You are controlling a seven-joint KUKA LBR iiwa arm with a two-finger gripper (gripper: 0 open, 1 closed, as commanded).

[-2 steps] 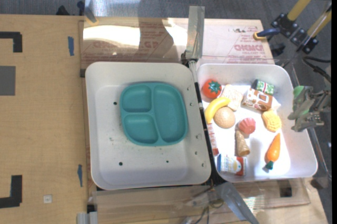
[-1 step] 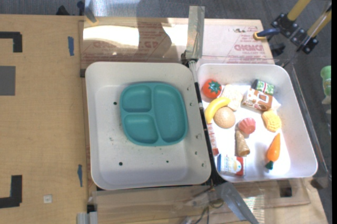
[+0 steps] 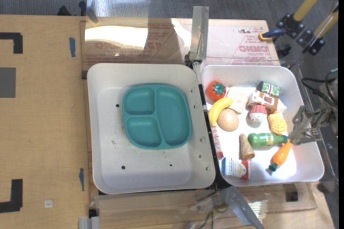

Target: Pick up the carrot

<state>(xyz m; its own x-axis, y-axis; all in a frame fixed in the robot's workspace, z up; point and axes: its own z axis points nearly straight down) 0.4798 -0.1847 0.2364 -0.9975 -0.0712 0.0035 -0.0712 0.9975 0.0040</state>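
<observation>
Cardboard [image 3: 37, 115] is seen farthest to the left of the gripper [image 3: 302, 128], well apart from it. Next comes the left bin [image 3: 102, 169], and a teal plate [image 3: 157, 115] with three parts is laid in it, far to the gripper's left.

The right bin [image 3: 309, 166] is reached next, and many toy foods are packed in it. A tomato [image 3: 216, 90], a banana [image 3: 219, 109] and a brown egg [image 3: 228, 119] are found on the bin's far side from the gripper. A small carton [image 3: 236, 169] is set low and to the gripper's left. A green bottle [image 3: 266, 140] and a yellow corn [image 3: 277, 123] are seen just beside the gripper, on its left.

The carrot [image 3: 280, 156] is placed just below the gripper and a little to its left, near the bin's lower right corner. It is orange, with a green tip pointing down and left. It is not held yet.

The gripper is seen at the bin's right wall. Whether it is open or closed cannot be told, because it is blurred and dark.

Trouble could be met from here. The green bottle is touching or almost touching the carrot's top, so the bottle could be grabbed or pushed by mistake. The carrot is tilted and smooth, so it could be slipped out. The bin wall is close, so it could be bumped.
</observation>
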